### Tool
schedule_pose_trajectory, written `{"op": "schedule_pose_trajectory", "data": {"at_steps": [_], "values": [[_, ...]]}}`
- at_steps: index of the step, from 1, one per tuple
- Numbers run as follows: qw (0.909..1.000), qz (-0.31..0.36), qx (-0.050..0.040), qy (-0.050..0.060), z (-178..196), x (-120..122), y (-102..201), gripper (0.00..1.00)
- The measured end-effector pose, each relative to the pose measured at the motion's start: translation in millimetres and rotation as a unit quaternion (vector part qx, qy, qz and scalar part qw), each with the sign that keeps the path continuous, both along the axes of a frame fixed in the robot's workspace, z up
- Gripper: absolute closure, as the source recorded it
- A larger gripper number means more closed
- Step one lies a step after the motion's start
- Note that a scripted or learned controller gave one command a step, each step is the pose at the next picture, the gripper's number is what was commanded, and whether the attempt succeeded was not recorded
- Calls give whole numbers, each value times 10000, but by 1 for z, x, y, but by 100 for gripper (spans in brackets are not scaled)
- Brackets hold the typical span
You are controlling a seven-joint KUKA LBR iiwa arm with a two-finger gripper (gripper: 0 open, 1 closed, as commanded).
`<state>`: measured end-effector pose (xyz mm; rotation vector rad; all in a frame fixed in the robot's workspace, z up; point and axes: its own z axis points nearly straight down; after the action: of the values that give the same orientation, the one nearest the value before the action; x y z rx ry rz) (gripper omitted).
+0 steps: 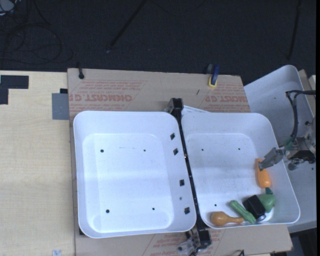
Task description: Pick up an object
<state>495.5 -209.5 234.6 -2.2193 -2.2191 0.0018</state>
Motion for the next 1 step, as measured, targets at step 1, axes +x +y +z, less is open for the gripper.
{"op": "schedule_pose_trajectory", "data": {"at_steps": [1], "values": [[10000,16,-13,-32,7,71,-4,0]]}}
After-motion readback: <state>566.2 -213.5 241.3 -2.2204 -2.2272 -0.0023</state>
